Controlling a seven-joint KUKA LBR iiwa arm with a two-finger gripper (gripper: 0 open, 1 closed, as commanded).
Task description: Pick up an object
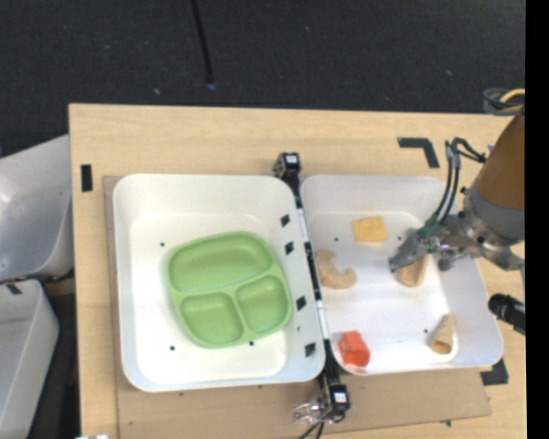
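**Arm closes in on tan piece**

Near the right bin's (pixel 467 359) right wall, the gripper (pixel 419 260) hangs over a tan wedge (pixel 412 273), fingers parted around it, not visibly clamped. Reaching appears under way; next comes closing squarely, then lifting.

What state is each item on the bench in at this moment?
Green divided plate: flat in the left bin, compartments bare.
Yellow sponge piece: lying loose in the right bin.
Curved tan piece: lying near the divider.
Red block: resting at the right bin's front edge.
Tan cone: lying near the front right corner.
End effector: low in the right bin, at a tan piece; grip unclear.
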